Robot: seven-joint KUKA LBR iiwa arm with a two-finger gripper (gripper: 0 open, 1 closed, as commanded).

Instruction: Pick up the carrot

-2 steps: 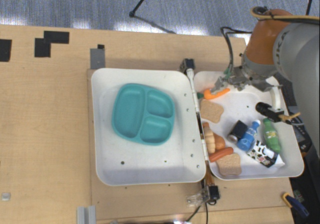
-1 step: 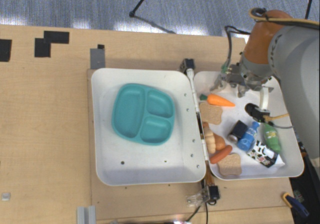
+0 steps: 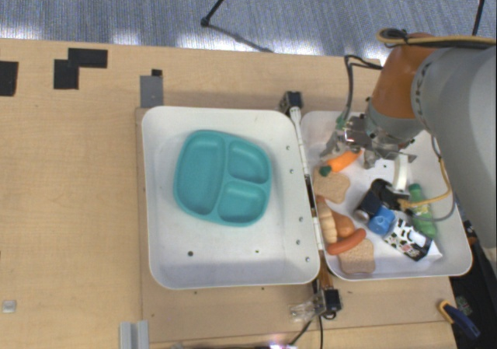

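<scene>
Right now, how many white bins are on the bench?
2. The left bin holds a teal divided plate. The right bin holds the carrot and other toy food, with the arm's gripper over it.

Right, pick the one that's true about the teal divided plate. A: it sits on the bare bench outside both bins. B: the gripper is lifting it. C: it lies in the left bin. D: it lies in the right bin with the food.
C: the teal divided plate lies flat inside the left bin, while the carrot and the other food are in the right bin under the gripper.
</scene>
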